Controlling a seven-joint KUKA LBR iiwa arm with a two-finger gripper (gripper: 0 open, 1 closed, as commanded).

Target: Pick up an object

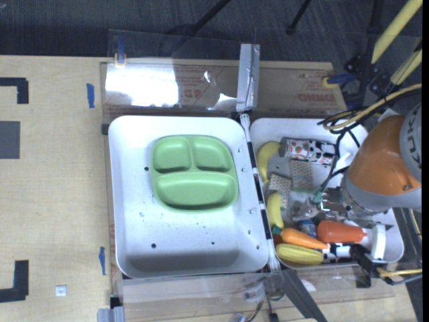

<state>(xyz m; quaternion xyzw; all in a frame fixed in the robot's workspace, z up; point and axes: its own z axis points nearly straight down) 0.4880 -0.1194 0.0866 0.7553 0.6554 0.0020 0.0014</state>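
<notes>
Nearest the camera, along the right bin's (391, 245) front wall, lie a yellow toy (299, 253) and a carrot (303, 238), just in front of the gripper (326, 203), which sits low among the clutter beside a banana (274, 210). Nothing looks lifted, so the pick seems yet to be made. Whether the gripper clasps anything I cannot tell. Its orange-banded wrist (382, 163) leans in from the right; beyond it, the left bin (131, 193) holds a green tray (194, 172).

Glossy white plastic bins (127, 180) — the left one holds a smooth, matt green plastic divided plate (194, 172). The worktop (53, 180) is pale, matt wood — the orange band (382, 163) shines.
</notes>
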